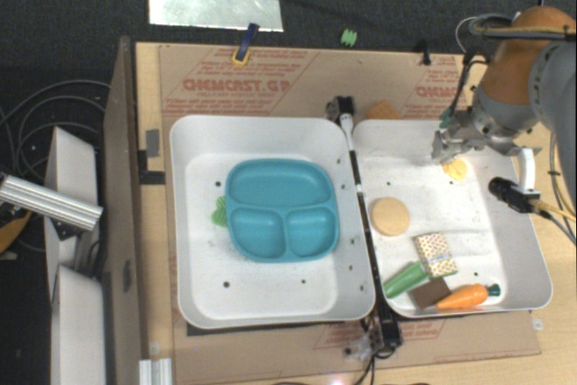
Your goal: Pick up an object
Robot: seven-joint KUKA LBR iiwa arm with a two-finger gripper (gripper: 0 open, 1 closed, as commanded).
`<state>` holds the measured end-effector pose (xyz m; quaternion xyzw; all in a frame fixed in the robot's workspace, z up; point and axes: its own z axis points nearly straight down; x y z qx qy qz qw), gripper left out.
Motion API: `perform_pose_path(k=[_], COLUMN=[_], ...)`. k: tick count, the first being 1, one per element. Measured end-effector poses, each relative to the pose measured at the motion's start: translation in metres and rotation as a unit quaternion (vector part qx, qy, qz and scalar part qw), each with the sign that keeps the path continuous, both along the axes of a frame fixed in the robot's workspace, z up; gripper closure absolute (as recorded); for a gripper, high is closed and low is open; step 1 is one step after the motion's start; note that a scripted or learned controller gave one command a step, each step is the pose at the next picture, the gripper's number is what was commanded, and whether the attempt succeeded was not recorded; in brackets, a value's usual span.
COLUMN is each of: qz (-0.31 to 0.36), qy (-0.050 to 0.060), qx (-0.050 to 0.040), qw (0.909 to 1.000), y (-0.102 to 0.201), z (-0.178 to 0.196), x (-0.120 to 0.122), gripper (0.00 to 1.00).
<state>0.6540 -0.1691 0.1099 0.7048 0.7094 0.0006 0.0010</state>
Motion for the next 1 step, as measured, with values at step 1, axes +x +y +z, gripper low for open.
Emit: perform_pose_path(k=[1], qz=[-0.001], qy=[0.0], qx=[0.0], qw=[1.0], y=[-0.0017], z=[-0.0005], x=[0.0001], gripper=[0.0])
